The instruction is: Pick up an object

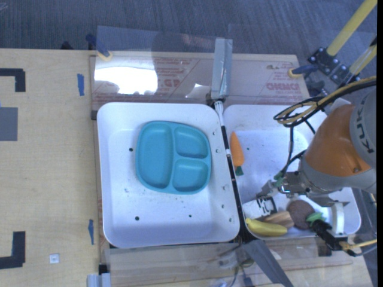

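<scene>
Banana (267, 226) lies just below claw (267, 201), rt bin.

The left shallow white bin (119, 178) has open floor all round the blue three-compartment plastic tray (173, 157) at its middle. In the right white bin (263, 142), the far half lies open beside the orange carrot (237, 150); the near corner is crowded by a yellow banana (266, 226), a brown rounded object (299, 209) and the grey arm with its orange band (338, 151).
</scene>
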